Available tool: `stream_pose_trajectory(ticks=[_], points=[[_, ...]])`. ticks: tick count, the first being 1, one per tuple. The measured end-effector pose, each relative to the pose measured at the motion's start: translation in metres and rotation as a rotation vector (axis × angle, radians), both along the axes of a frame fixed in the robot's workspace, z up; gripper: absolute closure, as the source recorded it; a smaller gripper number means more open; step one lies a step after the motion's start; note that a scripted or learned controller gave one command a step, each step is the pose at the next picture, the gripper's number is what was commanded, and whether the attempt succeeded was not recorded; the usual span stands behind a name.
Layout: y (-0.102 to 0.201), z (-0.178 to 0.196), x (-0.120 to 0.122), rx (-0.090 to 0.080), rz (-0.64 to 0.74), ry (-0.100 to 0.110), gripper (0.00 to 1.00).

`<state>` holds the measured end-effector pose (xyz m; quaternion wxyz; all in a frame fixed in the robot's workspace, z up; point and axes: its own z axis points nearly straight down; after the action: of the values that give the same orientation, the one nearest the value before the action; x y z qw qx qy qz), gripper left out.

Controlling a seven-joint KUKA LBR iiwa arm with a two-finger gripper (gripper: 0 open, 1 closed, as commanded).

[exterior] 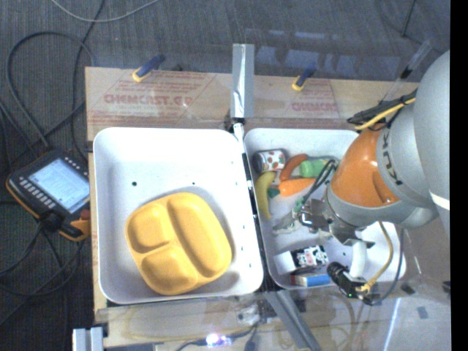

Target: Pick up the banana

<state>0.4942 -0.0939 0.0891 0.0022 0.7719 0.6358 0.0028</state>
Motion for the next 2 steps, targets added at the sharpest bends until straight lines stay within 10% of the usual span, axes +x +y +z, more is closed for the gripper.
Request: stream_pose_trajectory(ticks=[1,2], points=[[-0.04,0.097,0.029,-0.003,0.175,0.01,0.0],[-0.026,0.001,0.01,-0.004,0.338,0.0,0.0]])
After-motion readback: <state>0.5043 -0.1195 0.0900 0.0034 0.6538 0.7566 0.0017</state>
